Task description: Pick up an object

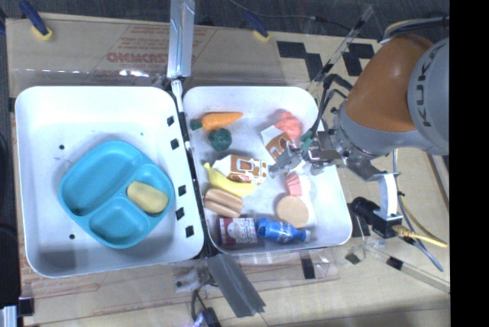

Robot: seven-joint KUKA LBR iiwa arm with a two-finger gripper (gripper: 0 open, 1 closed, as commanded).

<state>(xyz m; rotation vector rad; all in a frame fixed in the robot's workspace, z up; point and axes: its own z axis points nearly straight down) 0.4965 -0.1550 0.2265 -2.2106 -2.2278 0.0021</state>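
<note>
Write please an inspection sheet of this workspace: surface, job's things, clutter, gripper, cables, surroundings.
Surface: bench with left bin and right bin side by side.
Job's things: right bin holds carrot, banana, hot dog, bottle, round biscuit, pink pieces, a small carton.
Clutter: blue plate in left bin, with a yellow potato in one compartment.
Gripper: gripper low over right bin; finger state unclear.
Cables: black cable across the floor; yellow cable right.
Surroundings: blue clamps on cardboard edge.

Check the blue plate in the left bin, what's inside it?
One yellow potato-like item lies in a compartment of the blue plate, on its right side. The other compartments show bare blue. Anything under the plate is hidden.
</note>
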